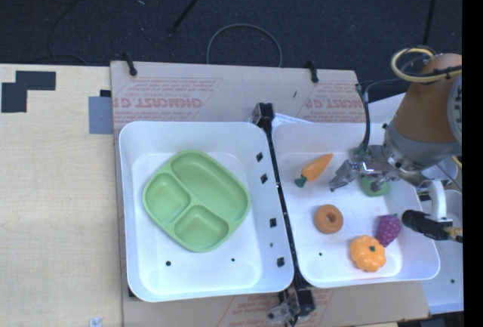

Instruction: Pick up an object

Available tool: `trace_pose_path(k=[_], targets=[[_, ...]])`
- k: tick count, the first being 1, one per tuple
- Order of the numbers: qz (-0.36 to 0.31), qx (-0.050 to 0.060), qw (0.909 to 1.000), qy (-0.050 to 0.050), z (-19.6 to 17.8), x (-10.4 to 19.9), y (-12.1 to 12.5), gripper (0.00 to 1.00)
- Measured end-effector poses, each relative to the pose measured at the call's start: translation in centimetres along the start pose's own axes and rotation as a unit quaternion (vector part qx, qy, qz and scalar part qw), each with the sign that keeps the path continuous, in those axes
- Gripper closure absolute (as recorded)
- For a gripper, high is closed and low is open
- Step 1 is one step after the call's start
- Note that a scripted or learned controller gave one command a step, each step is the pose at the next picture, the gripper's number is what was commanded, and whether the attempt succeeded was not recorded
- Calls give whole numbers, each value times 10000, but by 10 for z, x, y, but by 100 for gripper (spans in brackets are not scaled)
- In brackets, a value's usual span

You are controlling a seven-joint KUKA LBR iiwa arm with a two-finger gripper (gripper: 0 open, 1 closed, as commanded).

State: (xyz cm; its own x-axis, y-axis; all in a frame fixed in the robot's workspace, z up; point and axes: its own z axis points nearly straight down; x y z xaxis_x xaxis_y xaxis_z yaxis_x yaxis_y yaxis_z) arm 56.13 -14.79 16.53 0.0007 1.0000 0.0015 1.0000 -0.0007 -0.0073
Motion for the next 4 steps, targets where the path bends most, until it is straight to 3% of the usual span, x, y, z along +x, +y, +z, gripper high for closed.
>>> trace_pose_path(k=[1, 2, 3, 4], targets=[[-1, 5, 10000, 3, 57, -9, -2, 0], [1, -16, 10000, 0, 79, -8, -2, 0], [19, -21, 10000, -2, 67, -9, -2, 100], [-8, -51, 10000, -13, 6, -13, 4, 100]])
